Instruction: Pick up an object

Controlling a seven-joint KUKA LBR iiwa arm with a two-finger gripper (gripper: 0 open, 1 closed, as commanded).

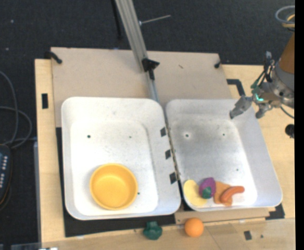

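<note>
Two white bins side by side: left bin (pixel 79 119), right bin (pixel 256 155). Left bin holds one yellow bowl (pixel 113 186), upright, near its front edge. Right bin's front corner holds a tight cluster: one purple piece (pixel 207 184) with a green end, one orange sausage-shaped piece (pixel 230 192), one pale yellow piece (pixel 190 190), all touching. Off the bins, on the bench front: one orange ball (pixel 193 227), one green object (pixel 152 230), near each other. Gripper (pixel 250 107) hovers at right bin's back right rim, fingers spread apart, nothing between them, well apart from the cluster. One metal pole (pixel 136 40) slants above the bins' seam.
</note>
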